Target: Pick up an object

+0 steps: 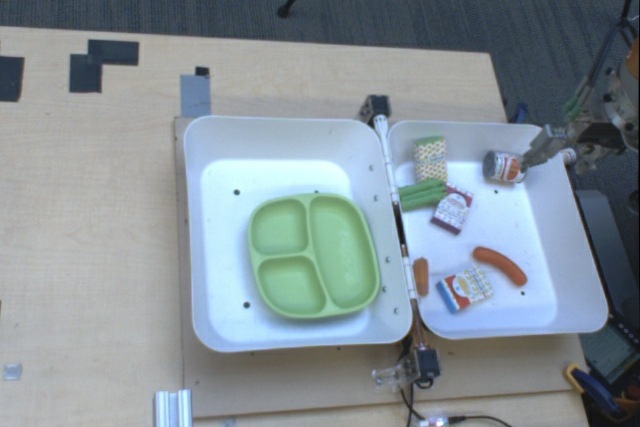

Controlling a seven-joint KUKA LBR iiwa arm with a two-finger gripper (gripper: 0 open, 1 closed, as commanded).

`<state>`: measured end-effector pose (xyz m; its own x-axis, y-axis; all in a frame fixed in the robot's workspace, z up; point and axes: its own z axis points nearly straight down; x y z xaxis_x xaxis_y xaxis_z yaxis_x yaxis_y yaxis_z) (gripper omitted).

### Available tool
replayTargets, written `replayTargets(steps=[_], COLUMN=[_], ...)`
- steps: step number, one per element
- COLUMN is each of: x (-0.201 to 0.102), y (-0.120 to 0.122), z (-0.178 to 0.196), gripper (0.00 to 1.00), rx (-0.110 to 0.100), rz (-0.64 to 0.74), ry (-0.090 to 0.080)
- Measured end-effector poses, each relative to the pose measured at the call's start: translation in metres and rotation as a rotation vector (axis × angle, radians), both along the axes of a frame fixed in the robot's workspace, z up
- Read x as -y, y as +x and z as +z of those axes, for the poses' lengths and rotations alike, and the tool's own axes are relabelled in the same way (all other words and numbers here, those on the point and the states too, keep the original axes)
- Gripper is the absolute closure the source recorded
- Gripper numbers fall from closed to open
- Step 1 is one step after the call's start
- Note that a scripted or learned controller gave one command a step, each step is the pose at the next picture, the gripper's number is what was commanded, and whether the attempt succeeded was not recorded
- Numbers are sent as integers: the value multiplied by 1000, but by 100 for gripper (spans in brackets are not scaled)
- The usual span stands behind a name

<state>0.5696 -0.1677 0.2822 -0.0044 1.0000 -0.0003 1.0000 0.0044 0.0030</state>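
My gripper (535,157) reaches in from the right over the far right part of the right bin (560,315). Its tip sits against a small silver can with a red label (505,167), which lies on its side near the bin's back wall. Several other objects lie in this bin: a patterned green packet (430,157), a green pea pod (422,194), a red and white carton (452,211), a long orange sausage (499,265), a short sausage (421,276) and a colourful flat packet (465,289).
The left bin (215,215) holds a light green divided plate (313,255). A ridge (393,215) separates the two bins. The wooden bench (90,215) stretches to the left, with dark floor beyond its far edge.
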Motion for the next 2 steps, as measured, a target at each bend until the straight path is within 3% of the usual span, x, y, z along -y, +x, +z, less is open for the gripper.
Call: replayTargets(steps=[1, 2], x=[39, 33], y=[-69, -81], z=[-104, -196], gripper=[0, 0], rx=[-3, 5], rz=[-3, -2], ry=[0, -2])
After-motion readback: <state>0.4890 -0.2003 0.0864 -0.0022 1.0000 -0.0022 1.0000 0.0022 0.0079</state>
